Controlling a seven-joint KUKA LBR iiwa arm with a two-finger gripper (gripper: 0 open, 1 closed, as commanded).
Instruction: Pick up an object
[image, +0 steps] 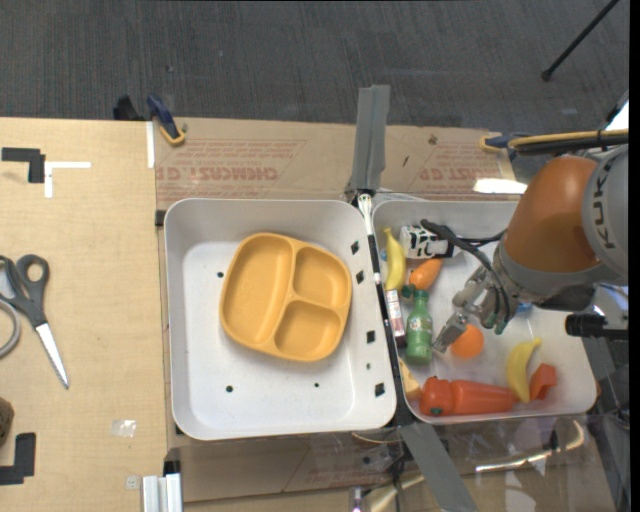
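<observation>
I am watching the gripper (462, 331) hanging low inside the right bin (578, 402), the arm (555, 215) reaching in from the right with its orange band above. The two fingers are standing apart, released, with nothing between them. Directly beneath and just to the right of the fingertips (447, 337) is a small orange fruit (468, 343), which I am taking as the likely target; it appears to be touching or nearly touching one finger, though I cannot tell which. Just to the left of the gripper a green bottle (419, 326) is lying, and beyond it, further left and up, a yellow banana (395, 261) against the bin wall. Above-left is a small orange carrot-like piece (425, 273) beside a black-and-white toy (426, 241). Below the gripper a long red-orange carrot (470, 396) is stretching along the near wall, and to the lower right a second banana (520, 367) is resting. Far left, in the other bin, an orange divided plate (287, 296) is sitting.

What I am worrying about: the round fruit rolling out sideways as the fingers close off-centre, or one finger catching the green bottle and pinching both, since the items are crowding so closely.
</observation>
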